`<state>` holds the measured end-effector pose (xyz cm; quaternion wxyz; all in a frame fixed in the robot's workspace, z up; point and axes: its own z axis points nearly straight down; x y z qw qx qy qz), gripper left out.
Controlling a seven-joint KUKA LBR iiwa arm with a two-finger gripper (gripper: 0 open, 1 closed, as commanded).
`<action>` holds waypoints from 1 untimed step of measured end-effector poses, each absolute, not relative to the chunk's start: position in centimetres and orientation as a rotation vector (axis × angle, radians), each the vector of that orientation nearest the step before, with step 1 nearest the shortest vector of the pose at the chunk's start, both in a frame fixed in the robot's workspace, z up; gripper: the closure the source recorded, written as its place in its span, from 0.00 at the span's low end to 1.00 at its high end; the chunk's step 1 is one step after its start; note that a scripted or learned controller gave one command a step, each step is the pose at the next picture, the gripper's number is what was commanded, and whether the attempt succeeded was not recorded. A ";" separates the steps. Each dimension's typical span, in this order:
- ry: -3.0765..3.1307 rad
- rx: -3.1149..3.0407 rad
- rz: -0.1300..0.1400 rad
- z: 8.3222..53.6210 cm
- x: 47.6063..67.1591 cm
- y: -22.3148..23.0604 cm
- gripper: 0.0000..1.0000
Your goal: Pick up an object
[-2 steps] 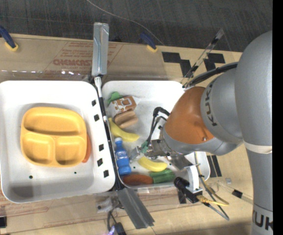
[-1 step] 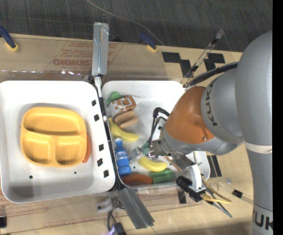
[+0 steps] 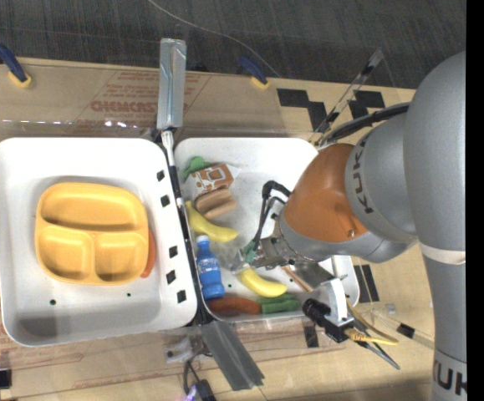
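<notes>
Tool (image 3: 254, 256) low in right bin (image 3: 300, 150), grip state unclear | bananas (image 3: 211, 225), blue bottle (image 3: 209, 267) crowd it | yellow tray (image 3: 93, 231) in left bin (image 3: 7, 224)

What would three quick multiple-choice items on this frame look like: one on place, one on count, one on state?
1. Where does the yellow plastic compartment tray lie?
A. in the left white bin
B. in the right white bin
C. on the cardboard beyond the bins

2. How many yellow toy bananas lie in the right white bin?
A. none
B. two
C. four

3. How does the blue plastic bottle rest?
A. standing upright in the left bin
B. lying beside the divider in the right bin
C. lying on the yellow tray

Key: 1 A, the tray sits inside the left white bin. 2 B, one banana lies near the bin's middle, another banana below the gripper. 3 B, it lies lengthwise along the divider.
</notes>
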<state>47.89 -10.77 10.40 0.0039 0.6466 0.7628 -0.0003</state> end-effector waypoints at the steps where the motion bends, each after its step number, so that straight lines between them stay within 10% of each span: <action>1: 2.445 1.969 0.005 19.4 56.0 -6.7 1.00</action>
